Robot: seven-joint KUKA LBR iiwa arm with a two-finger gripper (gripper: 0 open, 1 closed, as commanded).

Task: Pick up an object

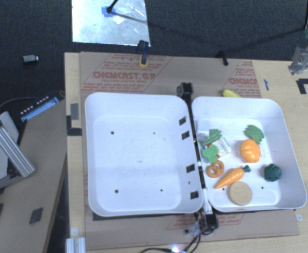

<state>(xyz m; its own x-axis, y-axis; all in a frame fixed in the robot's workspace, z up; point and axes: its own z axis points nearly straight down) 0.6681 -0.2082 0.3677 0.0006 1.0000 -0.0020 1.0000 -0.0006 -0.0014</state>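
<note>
Right bin (288, 141): carrot (230, 177), orange pepper (250, 151), pretzel (215, 168), tan disc (240, 193), dark broccoli (271, 172), green leaves (254, 133), green-white pieces (214, 144). Gripper (304, 57) at the upper right edge, off the bins; grip unreadable.

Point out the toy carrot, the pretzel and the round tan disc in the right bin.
toy carrot (230, 176), camera view, middle of its orange body.
pretzel (215, 168), camera view, centre of the twist.
round tan disc (240, 193), camera view, middle of its flat top.
</note>
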